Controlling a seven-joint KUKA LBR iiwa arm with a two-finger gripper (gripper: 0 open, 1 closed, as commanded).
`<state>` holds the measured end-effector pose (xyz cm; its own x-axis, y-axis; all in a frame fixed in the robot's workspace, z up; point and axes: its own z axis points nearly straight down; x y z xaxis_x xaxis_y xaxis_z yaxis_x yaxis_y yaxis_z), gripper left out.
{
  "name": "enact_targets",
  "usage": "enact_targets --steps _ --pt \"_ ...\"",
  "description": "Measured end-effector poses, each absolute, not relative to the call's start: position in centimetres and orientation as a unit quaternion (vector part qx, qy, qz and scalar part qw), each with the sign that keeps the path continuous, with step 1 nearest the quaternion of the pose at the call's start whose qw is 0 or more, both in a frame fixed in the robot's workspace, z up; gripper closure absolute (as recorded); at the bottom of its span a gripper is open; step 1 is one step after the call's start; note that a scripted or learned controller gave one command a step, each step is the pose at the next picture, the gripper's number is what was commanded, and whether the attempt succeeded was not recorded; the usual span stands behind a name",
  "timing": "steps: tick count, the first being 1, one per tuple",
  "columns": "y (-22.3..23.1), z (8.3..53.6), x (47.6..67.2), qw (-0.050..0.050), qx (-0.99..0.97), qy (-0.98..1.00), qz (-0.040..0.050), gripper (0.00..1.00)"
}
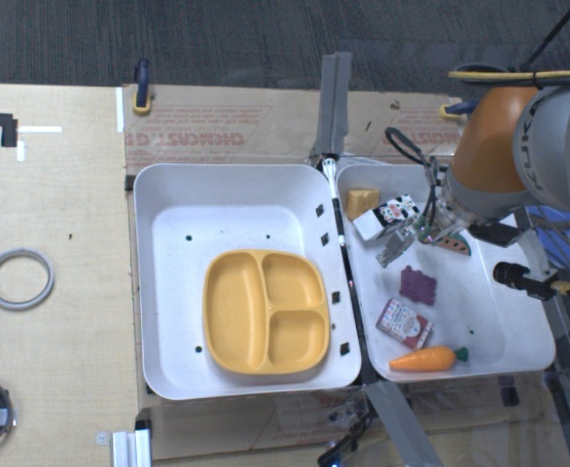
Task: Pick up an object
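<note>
Tool (409, 233): we see it low in the right bin (489, 343), toward its upper left; we cannot tell its state.
Purple block (418, 285): just below the tool, apart from it.
Carrot (425, 360): at the bin's front edge, well below the tool.
Yellow plate (266, 311): in the left bin (168, 261).

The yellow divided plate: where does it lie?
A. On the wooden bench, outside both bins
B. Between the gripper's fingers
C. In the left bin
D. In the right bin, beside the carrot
C: the yellow divided plate lies flat on the floor of the left bin, while the carrot lies in the right bin.
</note>
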<state>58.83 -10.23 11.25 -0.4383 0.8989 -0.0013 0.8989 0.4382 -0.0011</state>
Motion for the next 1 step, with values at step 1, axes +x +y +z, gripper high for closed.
enact_targets --steps 1 --pt "-10.74 9.29 52.97 0.002 0.473 0.881 0.0000 0.00"
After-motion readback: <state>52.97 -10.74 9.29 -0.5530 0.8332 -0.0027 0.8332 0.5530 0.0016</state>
